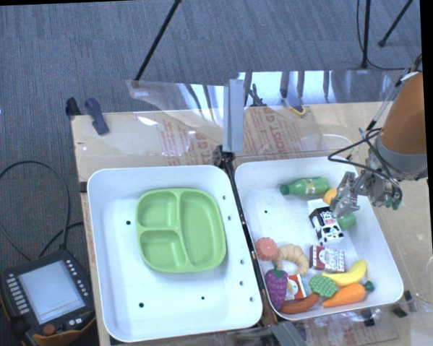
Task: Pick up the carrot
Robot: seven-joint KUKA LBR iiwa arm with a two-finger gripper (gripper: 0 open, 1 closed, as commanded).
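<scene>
Two shallow white plastic bins sat side by side on the bench. The left bin point(110, 210) held one smooth green plate with three parts point(180, 230). The right bin point(264, 180) held many toy foods — one green bottle point(305, 187), one yellow banana point(348, 273). One orange carrot with a green end point(346, 294) lay at its near edge, touching the banana. The tool point(347, 198) hung over the bin's far right — open or closed, I could not tell.

Orange carrot point(345, 295), grn tray point(180, 229), wht bins point(110, 210)
</scene>
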